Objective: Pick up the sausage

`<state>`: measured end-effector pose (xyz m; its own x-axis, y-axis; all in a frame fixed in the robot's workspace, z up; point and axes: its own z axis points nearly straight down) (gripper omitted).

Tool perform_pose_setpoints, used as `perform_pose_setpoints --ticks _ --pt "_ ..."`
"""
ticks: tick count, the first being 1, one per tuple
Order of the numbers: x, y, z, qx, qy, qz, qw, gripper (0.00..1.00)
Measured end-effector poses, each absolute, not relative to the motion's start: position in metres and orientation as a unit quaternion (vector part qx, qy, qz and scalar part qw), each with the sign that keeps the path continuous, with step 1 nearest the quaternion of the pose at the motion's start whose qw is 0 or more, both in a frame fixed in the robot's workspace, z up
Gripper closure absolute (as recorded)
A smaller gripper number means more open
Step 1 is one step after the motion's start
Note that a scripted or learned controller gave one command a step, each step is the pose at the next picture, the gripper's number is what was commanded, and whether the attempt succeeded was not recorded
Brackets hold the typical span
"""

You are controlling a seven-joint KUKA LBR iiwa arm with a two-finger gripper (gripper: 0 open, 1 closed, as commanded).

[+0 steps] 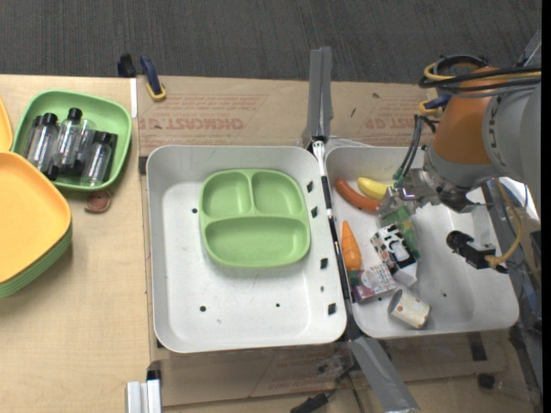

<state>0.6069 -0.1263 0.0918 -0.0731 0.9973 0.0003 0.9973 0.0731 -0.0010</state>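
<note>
So far nothing is lifted. Nearest in the right bin (448, 317) lie a cream block (411, 310) and a packet (376, 280), then a carrot (350, 244). Farther back, the sausage (355, 194) rests on the bin floor beside a banana (374, 186). The gripper (398, 198) hovers just right of them; whether it is parted or closed, I cannot tell. Reaching, gripping and lifting all remain.

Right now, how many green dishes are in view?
2. A divided green plate lies in the left bin; a green tray holding small bottles sits at the bench's far left. Others may be hidden.
</note>
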Motion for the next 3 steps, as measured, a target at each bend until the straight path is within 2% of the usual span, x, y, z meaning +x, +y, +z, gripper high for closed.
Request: perform_pose_setpoints --ticks 1,2,3 --pt "0.592 -0.101 0.092 -0.686 -0.728 0.0007 0.0 1.0" --pt "0.659 -0.064 0.192 -0.68 -0.733 0.001 -0.001 1.0" --pt "0.656 -0.104 0.16 -0.777 -0.629 0.0023 0.001 1.0"
